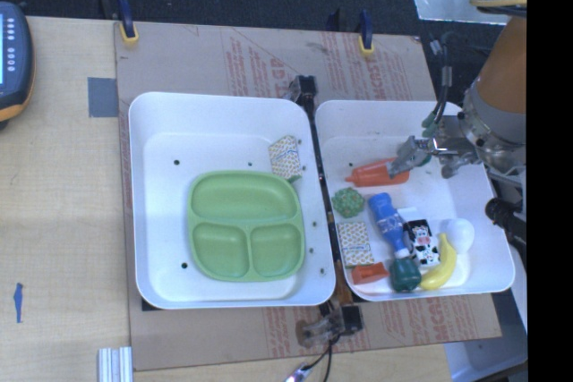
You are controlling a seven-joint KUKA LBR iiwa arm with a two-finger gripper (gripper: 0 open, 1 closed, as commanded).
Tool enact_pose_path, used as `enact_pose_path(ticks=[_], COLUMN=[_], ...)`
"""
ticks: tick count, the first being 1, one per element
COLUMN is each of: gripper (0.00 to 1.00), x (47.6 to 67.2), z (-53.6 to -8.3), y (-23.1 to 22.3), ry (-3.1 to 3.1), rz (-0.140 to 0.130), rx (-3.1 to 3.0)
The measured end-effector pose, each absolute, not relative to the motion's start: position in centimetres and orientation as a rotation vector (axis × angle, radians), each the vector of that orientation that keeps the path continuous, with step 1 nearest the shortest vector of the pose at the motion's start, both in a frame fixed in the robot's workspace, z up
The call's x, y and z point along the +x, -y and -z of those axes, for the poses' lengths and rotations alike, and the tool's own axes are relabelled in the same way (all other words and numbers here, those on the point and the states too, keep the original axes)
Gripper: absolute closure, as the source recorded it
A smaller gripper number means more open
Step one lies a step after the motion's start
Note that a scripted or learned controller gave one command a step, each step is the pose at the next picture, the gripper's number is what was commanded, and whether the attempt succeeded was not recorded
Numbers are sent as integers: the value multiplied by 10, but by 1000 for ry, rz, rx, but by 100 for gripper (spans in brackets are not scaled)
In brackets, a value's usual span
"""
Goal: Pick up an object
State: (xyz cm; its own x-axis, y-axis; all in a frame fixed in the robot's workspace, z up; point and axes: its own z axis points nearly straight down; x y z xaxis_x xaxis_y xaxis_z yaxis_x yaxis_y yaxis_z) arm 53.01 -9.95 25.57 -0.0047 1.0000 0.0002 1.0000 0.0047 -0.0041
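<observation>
My gripper [414, 153] sits low in the right bin [358, 116], over the right end of the carrot [376, 174]; jaw state cannot be determined.

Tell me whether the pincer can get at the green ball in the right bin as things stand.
Probably yes. The green ball lies uncovered near the right bin's left wall, and the pincer hovers just up-right of it, over the orange carrot; the wall may crowd one side.

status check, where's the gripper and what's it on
Gripper low in right bin, at the orange carrot toy. No grasp visible. Green ball and blue bottle close beside.
</observation>
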Motion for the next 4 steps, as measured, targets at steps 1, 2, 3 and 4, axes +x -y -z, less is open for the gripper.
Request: enact_pose_path(ticks=[1,2,3,4], gripper=[0,0,0,100], x=[597,626,658,657], z=[-202,-85,-93,-104], y=[182,199,211,211], ry=[2225,2225,2230,2232], rz=[-9,-12,0,-4], rx=[-2222,-2209,-2215,-2210])
